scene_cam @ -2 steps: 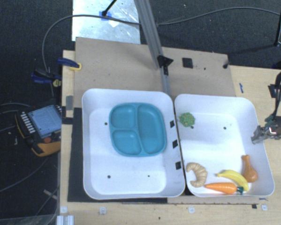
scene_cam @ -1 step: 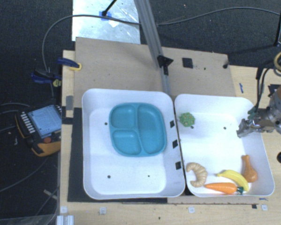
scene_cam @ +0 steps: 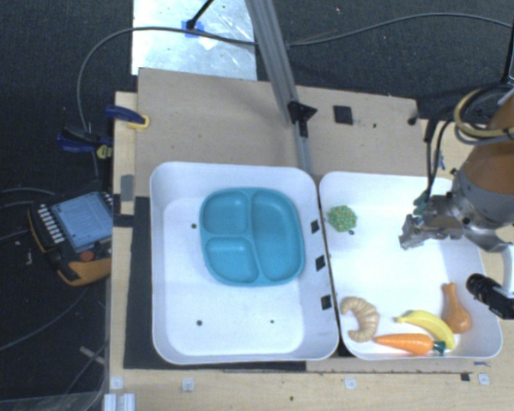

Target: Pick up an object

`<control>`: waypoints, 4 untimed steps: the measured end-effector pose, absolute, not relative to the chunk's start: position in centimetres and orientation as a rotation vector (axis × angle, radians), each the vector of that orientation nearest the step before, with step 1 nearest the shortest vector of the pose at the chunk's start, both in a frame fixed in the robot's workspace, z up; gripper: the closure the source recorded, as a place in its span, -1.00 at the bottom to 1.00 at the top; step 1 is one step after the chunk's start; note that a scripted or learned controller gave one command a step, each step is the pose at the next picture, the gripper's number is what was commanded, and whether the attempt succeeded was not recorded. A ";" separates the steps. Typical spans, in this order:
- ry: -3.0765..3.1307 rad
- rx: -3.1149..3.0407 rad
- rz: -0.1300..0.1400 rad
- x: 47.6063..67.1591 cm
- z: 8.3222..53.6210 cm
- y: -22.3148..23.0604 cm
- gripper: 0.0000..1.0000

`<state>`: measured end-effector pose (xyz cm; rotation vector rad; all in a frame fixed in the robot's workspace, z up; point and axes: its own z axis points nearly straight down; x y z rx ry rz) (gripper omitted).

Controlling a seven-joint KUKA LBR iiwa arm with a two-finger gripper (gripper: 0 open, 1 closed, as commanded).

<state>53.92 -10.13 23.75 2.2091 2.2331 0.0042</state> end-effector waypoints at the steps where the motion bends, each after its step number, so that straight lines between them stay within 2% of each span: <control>1: 2.233 2.209 0.005 54.2 23.4 -5.1 1.00; 3: 2.233 2.210 0.005 56.8 21.7 4.4 1.00; 4: 2.233 2.209 0.007 59.0 21.5 9.7 1.00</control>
